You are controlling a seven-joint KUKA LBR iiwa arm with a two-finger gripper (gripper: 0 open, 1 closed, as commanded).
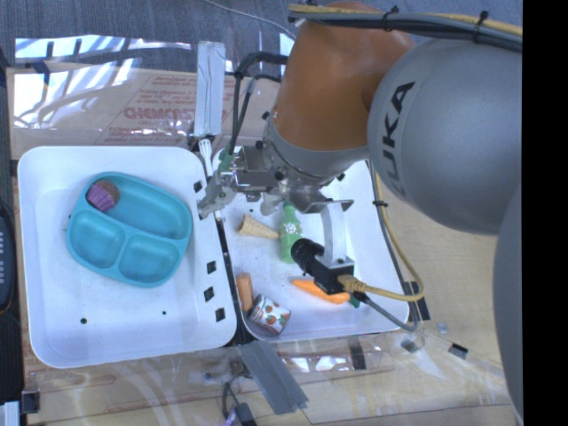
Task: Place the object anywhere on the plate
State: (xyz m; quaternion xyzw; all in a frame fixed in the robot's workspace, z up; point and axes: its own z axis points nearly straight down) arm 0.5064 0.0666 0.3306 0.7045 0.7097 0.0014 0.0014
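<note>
The left bin [53, 327] sits at the worktop's left end and carries a turquoise plate [133, 231] with three compartments, lying toward the bin's far half. A small purple object [105, 194] rests in the plate's far-left compartment; the other two compartments show bare turquoise.

The two bins touch along their shared edge near the middle of the worktop. In the right bin [377, 313], close to that shared edge and toward the near side, a short orange stick-shaped piece [244, 289] lies just beside a small patterned cup [269, 314] tipped on its side. Farther back, a tan cone [256, 229] lies flat, its point aimed right toward a green bottle [289, 232], which it nearly touches. Right of these, an orange carrot-like object [321, 291] lies near the bin's middle, partly covered by a black fitting on the arm.

The grey and orange arm [399, 105] hangs over the right bin's far half, hiding much of it. The gripper [232, 181] reaches down at the far end of the shared edge, and whether it is spread or closed cannot be made out.
</note>
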